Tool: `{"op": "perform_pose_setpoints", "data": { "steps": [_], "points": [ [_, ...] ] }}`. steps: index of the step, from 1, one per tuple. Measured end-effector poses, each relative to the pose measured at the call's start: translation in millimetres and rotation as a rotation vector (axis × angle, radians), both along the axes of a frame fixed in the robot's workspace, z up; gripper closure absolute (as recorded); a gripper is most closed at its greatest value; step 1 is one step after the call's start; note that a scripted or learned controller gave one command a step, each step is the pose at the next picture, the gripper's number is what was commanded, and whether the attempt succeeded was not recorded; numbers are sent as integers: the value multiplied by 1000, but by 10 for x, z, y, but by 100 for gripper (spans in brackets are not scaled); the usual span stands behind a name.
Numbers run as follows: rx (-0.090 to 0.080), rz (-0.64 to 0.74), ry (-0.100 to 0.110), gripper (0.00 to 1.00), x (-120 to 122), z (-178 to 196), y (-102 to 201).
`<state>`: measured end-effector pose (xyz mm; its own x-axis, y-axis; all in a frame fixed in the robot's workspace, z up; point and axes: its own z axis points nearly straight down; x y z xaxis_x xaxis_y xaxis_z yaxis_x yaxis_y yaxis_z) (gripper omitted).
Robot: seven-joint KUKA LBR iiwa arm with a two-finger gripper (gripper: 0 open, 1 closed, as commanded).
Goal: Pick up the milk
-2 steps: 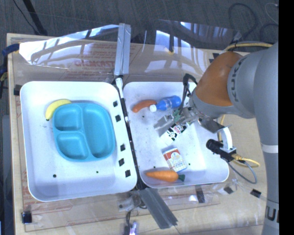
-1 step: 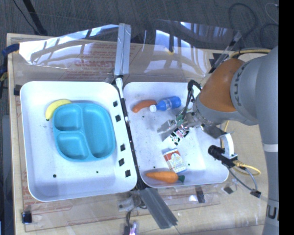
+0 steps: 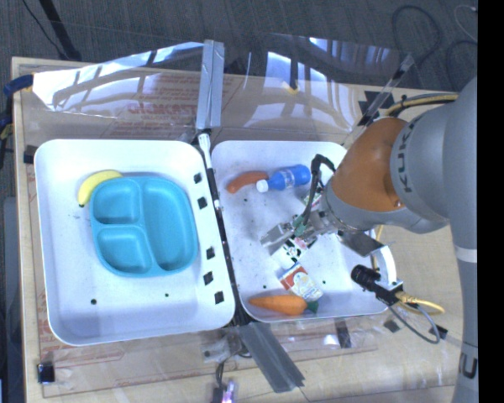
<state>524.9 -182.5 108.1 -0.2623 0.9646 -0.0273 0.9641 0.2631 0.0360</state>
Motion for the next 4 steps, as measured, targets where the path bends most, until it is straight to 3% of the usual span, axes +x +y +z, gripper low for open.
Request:
{"op": "perform_pose_setpoints", "data": {
  "steps": [1, 2, 3, 4],
  "points": [
    [-6, 6, -11, 100, 42, 150, -17],
    [-6, 7, -9, 0, 39, 142, -9],
    [6, -123, -3, 0, 17, 4, -30],
    [5, 22, 6, 0, 16, -4, -103]
  ]
}}
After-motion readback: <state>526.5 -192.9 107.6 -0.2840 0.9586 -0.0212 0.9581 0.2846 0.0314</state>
